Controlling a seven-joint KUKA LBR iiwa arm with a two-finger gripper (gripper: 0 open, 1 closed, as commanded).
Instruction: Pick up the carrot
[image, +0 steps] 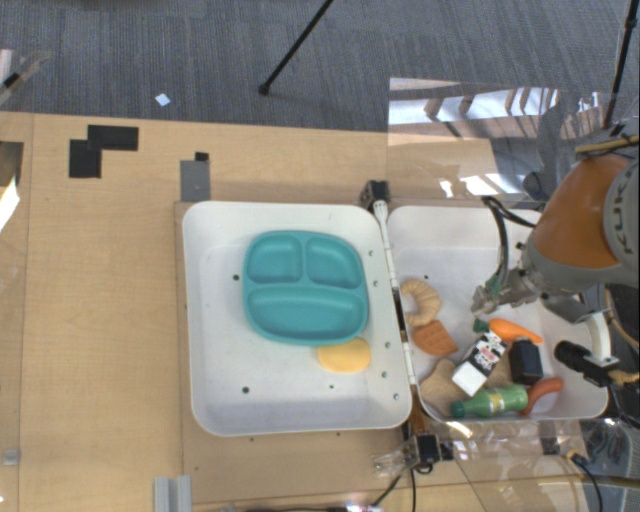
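The carrot (515, 330) lies in the right bin (440, 232), towards its right side, orange body pointing right with a bit of green at its left end. It rests flat and apart from the wall, which leaves room for a grasp from above. Just above and to its left hangs the gripper (492, 296), near the green end but not touching the carrot; nothing sits between its tips, and whether they are spread or closed cannot be told from this slant. That spot suggests the arm is lining up for a descent, so the pick is judged not yet made.

Clutter crowds the carrot's near side: a black block (524, 361) just beside it, a small white box (478, 368) to the left, a green bottle (492, 403) nearer still, and a red piece (545, 390) at the near right. A croissant (420, 298) and a brown slice (435, 339) lie further left. The black block could get nudged in a sloppy close.

In the left bin (215, 400) sit 1 teal tray (305, 285) and 1 yellow disc (344, 356), well apart from the work.
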